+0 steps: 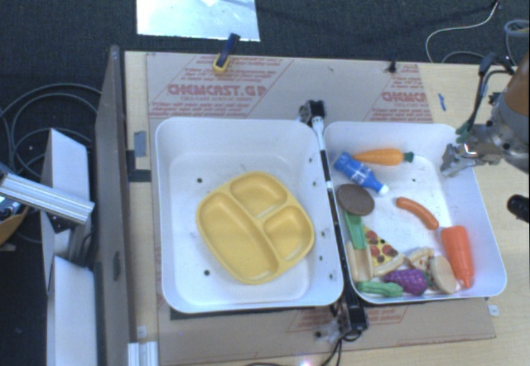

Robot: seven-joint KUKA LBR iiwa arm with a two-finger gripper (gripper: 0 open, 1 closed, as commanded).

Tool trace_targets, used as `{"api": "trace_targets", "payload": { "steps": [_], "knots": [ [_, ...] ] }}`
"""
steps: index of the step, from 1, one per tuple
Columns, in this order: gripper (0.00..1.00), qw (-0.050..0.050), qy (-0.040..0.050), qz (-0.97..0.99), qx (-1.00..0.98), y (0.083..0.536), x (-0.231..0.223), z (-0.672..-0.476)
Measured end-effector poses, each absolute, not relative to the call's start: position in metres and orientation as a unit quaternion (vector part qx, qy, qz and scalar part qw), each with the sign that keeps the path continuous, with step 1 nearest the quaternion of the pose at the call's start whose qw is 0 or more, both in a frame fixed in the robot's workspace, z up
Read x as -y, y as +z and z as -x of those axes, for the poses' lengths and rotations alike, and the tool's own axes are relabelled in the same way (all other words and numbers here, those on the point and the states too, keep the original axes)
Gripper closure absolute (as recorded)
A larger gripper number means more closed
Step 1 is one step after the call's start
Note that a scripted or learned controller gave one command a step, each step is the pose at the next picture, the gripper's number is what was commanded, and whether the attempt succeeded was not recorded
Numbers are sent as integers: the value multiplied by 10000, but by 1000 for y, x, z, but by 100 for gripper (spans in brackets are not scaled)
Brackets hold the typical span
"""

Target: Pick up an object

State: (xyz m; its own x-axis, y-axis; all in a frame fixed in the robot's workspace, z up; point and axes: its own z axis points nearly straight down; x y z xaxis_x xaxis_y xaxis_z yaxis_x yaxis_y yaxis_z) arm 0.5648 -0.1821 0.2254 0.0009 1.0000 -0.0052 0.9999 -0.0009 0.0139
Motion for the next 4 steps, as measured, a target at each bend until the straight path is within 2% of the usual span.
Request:
{"api": "trace_targets", "payload": {
  "steps": [1, 2, 3, 4],
  "knots": [
    [100, 12, 4, -7050, -7092, 136, 174, -621],
    [0, 11, 5, -7060, -7083, 140, 174, -619],
    [0, -18, -7, -7071, -7071, 82, 167, -576],
    [100, 18, 11, -7060, -7082, 96, 168, -579]
  ]
}}
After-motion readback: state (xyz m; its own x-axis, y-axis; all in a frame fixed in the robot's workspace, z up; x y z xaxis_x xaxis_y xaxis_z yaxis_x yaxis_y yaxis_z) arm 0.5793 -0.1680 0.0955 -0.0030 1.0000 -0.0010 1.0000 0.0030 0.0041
